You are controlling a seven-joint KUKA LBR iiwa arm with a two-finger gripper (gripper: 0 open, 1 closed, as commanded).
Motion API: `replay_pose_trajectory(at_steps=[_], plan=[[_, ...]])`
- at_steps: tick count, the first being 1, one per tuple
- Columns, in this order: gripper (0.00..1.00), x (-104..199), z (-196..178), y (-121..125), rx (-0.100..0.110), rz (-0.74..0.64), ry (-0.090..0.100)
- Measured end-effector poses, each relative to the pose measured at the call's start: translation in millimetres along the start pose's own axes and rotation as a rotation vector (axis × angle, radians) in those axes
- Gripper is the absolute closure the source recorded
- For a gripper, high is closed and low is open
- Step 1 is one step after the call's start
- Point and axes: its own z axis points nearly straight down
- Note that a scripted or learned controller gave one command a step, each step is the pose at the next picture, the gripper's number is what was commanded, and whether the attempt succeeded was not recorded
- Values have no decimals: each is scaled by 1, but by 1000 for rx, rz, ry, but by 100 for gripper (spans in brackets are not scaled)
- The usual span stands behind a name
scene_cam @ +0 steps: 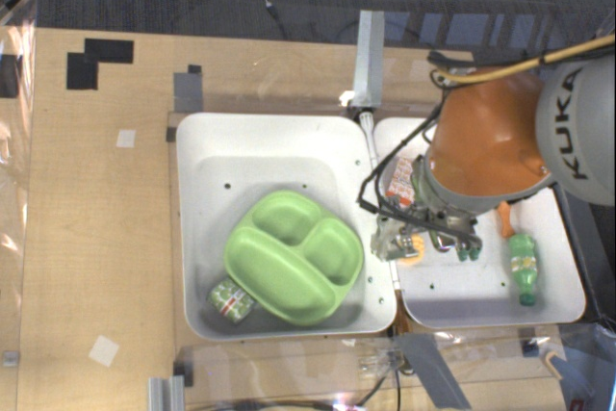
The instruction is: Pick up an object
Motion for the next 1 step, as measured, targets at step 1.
replay_pose_trajectory(at_steps=[1], plan=[[100, -43, -20, 92, -2, 612, -1]])
